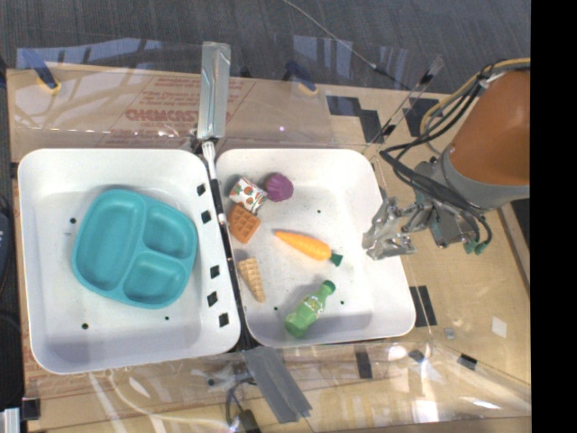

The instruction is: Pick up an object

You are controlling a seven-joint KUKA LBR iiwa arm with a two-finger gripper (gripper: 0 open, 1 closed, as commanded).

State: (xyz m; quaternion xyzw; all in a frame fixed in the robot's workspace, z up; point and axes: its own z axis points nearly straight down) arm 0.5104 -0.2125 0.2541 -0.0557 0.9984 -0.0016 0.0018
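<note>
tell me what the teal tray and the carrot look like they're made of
Teal divided tray: likely moulded plastic, one even colour with a soft sheen and rounded compartment walls. Carrot: probably a plastic toy, with smooth, uniform orange and a flat green tip.

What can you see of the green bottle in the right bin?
The green bottle looks like a small plastic toy: a bright green body with a lighter label patch and a darker green cap. It lies on its side on the floor of the right bin, near the front wall, with the cap pointing up-right toward the carrot. It appears to touch nothing else; the ice cream cone lies apart on its left.
</note>
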